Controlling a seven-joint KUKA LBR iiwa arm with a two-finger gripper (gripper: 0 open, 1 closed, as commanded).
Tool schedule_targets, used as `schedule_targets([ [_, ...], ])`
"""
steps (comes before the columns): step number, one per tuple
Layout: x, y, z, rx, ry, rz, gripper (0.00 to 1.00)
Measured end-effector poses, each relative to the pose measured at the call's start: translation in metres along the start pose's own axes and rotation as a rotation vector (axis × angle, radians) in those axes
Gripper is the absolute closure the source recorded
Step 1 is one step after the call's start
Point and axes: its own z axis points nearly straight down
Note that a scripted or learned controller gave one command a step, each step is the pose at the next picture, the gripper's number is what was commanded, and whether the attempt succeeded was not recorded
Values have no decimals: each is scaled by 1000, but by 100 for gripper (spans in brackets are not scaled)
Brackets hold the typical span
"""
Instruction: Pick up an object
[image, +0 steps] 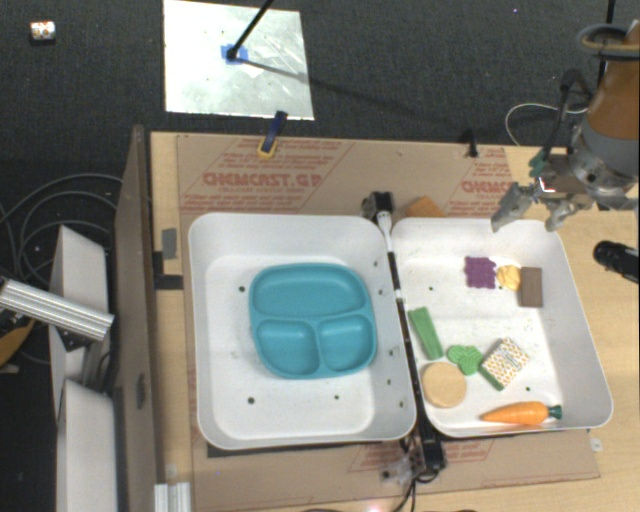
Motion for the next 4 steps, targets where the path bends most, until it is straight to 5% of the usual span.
schedule_targets([
  [2,4,25,201,0,0,-3,0],
  [3,2,27,183,-8,-3,-3,100],
  [4,50,-21,27,3,1,-3,100],
])
